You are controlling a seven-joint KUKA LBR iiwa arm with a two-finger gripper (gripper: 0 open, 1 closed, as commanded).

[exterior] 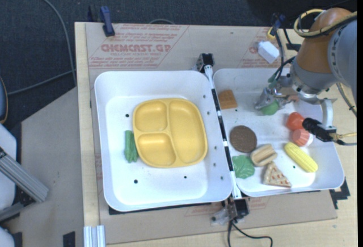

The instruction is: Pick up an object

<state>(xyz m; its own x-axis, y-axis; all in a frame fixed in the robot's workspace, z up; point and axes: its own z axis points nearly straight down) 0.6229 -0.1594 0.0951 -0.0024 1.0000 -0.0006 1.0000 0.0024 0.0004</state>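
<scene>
The end effector is down in the right bin, near its back wall, and a small green piece sits right at its tip. From here I cannot tell whether the piece is actually between its parts or just lying under them, and I cannot tell whether the end effector is open or closed.

The rest of that bin is crowded with toy food. A tan square block lies just left of the end effector, close to the divider. Toward the right wall there is a red-orange piece with a paler reddish one just in front of it, partly behind a black part of the arm. Below those, a yellow corn cob lies at a slant. A brown round patty sits near the bin's middle left, a hot dog bun just to its right, a green leaf below the patty by the divider, and a pizza slice at the front edge.

The left bin holds a yellow divided plate with three compartments, all bare, and a green pod lying in the bin just beside the plate's left rim.

Both bins sit side by side on the bench, whose top is a cardboard-coloured sheet with red print.
</scene>
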